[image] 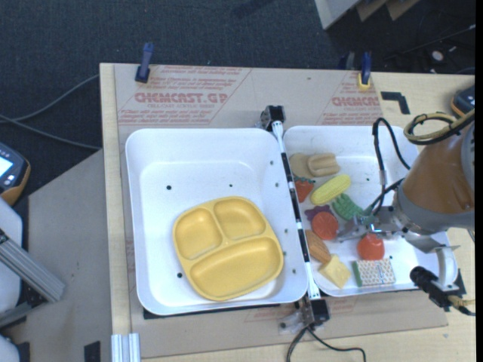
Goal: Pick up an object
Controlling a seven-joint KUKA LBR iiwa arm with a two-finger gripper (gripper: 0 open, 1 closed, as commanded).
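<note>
The right bin [392, 138] holds several toy foods: a tan bun [313, 164], a yellow corn cob [330, 189], a green piece [347, 206], a round red piece [324, 223], an orange wedge [317, 246], a yellow cheese block [336, 271], a small red piece [371, 247] and a speckled flat block [375, 272]. My gripper [361, 228] hangs low over the middle of this bin. It sits just right of the green piece and just above the small red piece. The wrist hides what is under it.
The left bin [151, 164] holds a yellow divided plate [228, 247]. The arm's orange band [441, 183] covers the right bin's right side. A black clamp [272, 115] sits at the top of the ridge between the bins.
</note>
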